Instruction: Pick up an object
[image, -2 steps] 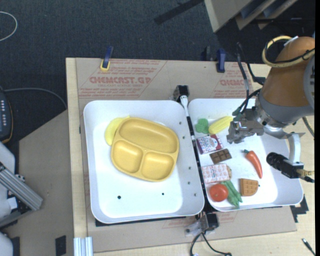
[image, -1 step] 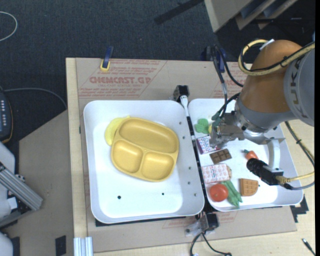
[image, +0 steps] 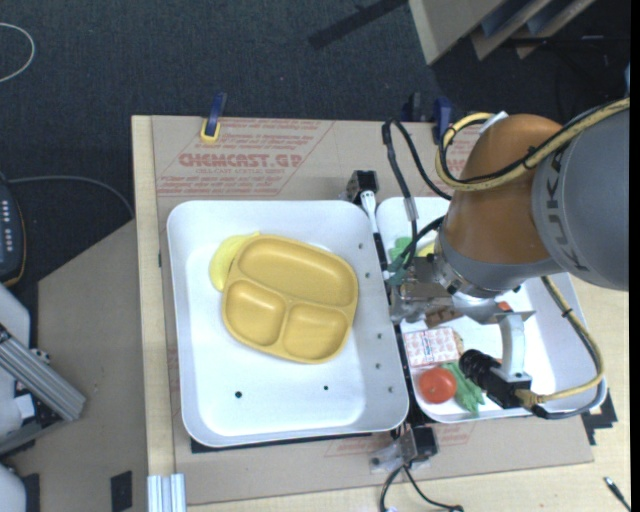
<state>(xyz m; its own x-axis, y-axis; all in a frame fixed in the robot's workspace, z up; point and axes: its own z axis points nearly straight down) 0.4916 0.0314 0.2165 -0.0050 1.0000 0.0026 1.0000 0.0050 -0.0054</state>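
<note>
Over on the left, the left bin (image: 200, 330) holds a yellow divided tray (image: 290, 298) lying flat, with a paler yellow plate (image: 222, 262) peeking out from under its upper left edge. Nothing there is being touched, and both sit well apart from the arm.

Moving right, past the strip where the two bins meet, the right bin (image: 560, 345) carries the smaller things: a red-and-white packet (image: 432, 346), and just below it a red tomato-like piece (image: 437, 384) with a green piece (image: 468, 391) beside it. A bit of green (image: 402, 248) also shows near the bin's upper left corner.

The arm's orange band and grey body hang low over this bin, and the gripper (image: 425, 300) is down near the packet, by the bin's left wall. From where I stand I cannot tell how the jaws are set; the wrist hides them.

My guess is the pick is not yet done: every object I can see lies on a bin floor, none lifted. A grasp and a lift are left.
</note>
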